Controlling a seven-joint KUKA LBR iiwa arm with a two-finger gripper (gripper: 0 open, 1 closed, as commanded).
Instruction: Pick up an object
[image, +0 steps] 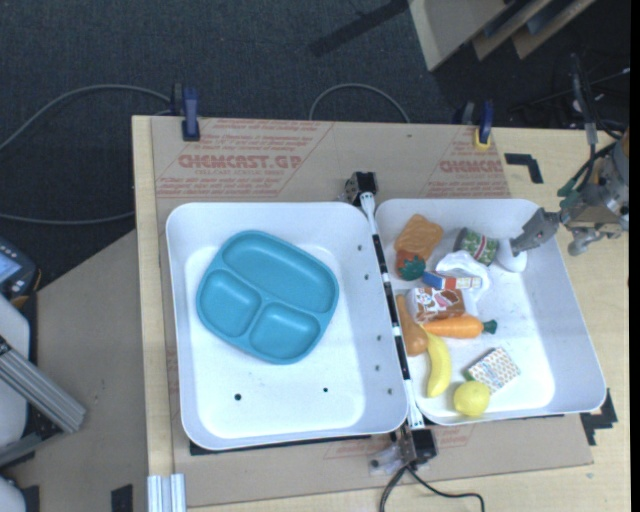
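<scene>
While the play food lay heaped in the right bin (560, 300), the carrot (455, 326) was judged the likeliest pick: light, stiff plastic, smooth and apt to slip, best taken across its thick middle, where it rested clear on top of the pile beside the banana (437, 366). A lemon (471, 398) and a small patterned box (494, 368) were seen nearer the front wall. The gripper (530, 235) was found at the bin's far right rim, just above a white object (511, 262); nothing was seen held, and its opening could not be told.
</scene>
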